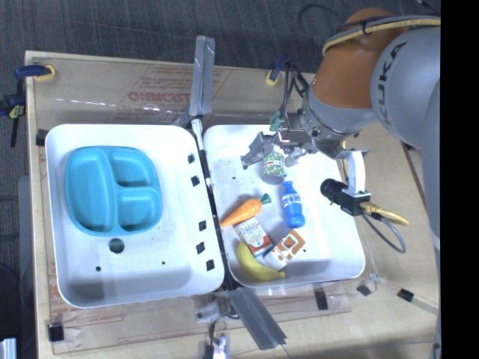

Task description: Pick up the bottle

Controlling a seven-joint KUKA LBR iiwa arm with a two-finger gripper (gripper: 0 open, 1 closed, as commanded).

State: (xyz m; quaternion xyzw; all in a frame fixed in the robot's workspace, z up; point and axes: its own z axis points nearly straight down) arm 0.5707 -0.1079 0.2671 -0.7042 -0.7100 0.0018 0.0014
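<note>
Yellow curved banana [259, 265] lies nearest me, against the front wall of the right-hand shallow white plastic bin [352, 254]. Just behind it I count two small printed cartons: one with a green and orange label [253, 235], one orange and white [288, 247] leaning beside it. Next back comes one orange carrot with a green tip [244, 211], lying slantwise near the divider. None of these is stacked with care; I judge they were simply scattered so a grasp has to pick one out.

One small blue plastic bottle with a white cap [293, 204], my target, lies on its side on the bin floor, right of the carrot and apart from it, with bare floor around it. That gives room for a descent from above.

Further back, the pincer [271, 155] hovers over a round green and white cup-like item [273, 167] whose nature I cannot make out. I cannot tell how the pincer is set, nor whether it grips anything.

Across the divider, the left white bin [67, 275] holds one turquoise divided plastic tray [112, 189]. Both bins rest on the wooden tabletop [97, 73].
</note>
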